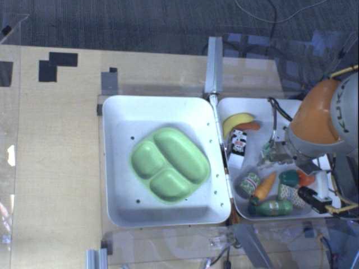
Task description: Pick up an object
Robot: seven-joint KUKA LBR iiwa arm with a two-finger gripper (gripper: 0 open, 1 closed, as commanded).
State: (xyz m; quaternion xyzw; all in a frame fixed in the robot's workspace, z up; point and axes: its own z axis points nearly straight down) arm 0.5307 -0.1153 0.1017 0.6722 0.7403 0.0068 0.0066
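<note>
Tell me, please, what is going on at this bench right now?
The grey and orange arm reaches from the right over the right bin, its gripper low among toy foods: a banana, a carrot and a green bottle. Nothing is visibly held. The left bin holds a green divided plate.

The left bin has open floor all around the green plate. The right bin is crowded: banana, carrot and bottle sit close together.
</note>
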